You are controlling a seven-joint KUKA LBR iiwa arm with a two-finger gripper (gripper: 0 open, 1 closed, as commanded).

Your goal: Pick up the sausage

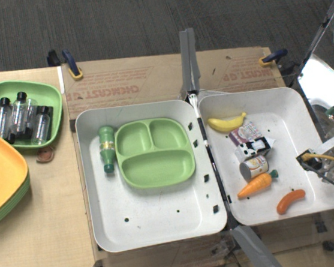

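Orange, smooth and slightly curved, the sausage [291, 201] lies on glossy white bin [284, 100] plastic beside a tapered carrot [256, 185]; I cannot tell the end effector's state.

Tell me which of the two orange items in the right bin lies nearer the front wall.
The sausage, plain reddish-orange, lies nearest the front wall; the carrot, with its green top, sits further in.

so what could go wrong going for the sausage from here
The sausage lies near the front right corner of the right bin, so a finger may catch the rim on the way down. It is small, rounded and lies at a slant, so a misaligned grasp may push it away rather than close on it. The carrot lies just to its left and could be nudged.
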